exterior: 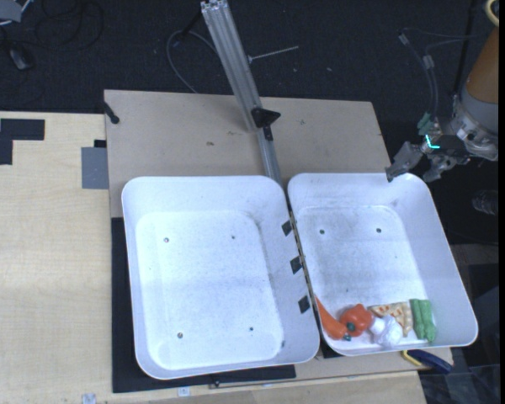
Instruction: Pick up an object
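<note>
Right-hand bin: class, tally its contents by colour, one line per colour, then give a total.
Orange: 2, a long thin piece and a rounder piece
Tan: 1
White: 1
Green: 1
Total: 5, all clustered along the right-hand bin near edge.

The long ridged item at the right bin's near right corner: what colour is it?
Green, lying beside the other small items; seen in the camera view.
</note>
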Controlling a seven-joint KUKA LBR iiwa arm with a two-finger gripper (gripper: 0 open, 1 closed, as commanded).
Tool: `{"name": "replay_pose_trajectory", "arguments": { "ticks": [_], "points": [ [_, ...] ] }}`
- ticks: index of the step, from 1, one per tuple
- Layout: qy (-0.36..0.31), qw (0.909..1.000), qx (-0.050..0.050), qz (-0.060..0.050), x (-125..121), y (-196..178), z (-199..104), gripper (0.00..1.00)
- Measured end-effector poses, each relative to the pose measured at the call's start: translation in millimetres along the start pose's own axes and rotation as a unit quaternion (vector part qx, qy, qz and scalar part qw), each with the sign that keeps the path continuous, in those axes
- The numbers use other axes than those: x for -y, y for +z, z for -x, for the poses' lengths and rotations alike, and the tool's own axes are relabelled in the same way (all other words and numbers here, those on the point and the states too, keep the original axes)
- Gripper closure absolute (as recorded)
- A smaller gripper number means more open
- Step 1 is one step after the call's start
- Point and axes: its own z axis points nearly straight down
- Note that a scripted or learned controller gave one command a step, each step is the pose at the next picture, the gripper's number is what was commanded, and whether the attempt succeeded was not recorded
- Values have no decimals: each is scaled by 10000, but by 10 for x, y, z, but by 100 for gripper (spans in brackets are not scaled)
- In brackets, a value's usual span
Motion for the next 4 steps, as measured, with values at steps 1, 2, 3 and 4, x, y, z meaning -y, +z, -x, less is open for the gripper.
{"name": "replay_pose_trajectory", "arguments": {
  "ticks": [1, 2, 3, 4],
  "points": [
    [0, 10000, 0, -1, 0, 1, 0, 0],
    [1, 10000, -3, -22, -30, 486, 79, 0],
    [-2, 10000, -4, -20, -27, 916, 98, 0],
    [-1, 10000, -6, -26, 39, 1533, 107, 0]
  ]
}}
